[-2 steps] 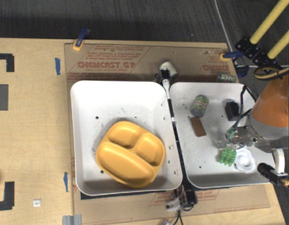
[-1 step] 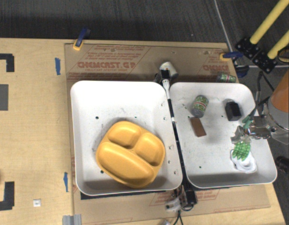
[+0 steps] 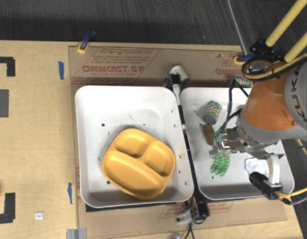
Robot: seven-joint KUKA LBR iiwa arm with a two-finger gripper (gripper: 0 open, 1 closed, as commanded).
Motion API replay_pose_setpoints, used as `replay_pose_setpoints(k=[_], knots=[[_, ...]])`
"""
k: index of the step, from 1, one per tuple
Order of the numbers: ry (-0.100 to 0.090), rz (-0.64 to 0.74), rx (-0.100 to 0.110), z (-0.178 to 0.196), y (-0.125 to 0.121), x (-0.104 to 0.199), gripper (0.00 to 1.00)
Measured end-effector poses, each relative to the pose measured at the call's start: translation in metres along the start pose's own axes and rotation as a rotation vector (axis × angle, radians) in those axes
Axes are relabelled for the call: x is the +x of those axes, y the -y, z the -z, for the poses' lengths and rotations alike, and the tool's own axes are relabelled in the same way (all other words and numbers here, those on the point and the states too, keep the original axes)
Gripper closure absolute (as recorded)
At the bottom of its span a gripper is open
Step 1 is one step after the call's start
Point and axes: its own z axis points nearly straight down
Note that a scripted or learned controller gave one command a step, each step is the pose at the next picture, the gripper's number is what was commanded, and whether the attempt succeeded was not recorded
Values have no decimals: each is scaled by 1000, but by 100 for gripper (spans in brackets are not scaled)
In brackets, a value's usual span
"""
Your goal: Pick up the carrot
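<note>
Carrot [image 3: 220,164] lies in the right bin [image 3: 287,180], green top showing, orange body mostly hidden under the pincer [image 3: 224,144] just above it. Pincer opening: can't tell from this angle, nothing visibly held. Carrot is likely a light, stiff, smooth plastic toy; grip across the body, not the leafy end.
</note>
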Motion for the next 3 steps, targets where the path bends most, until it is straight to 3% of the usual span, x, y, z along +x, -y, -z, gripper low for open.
replay_pose_setpoints(k=[1, 2, 3], knots=[[1, 20, -1, 0, 0, 92, 100], [1, -388, -1, 26, -1, 125, 100], [2, -703, 0, 53, -13, 93, 100]])
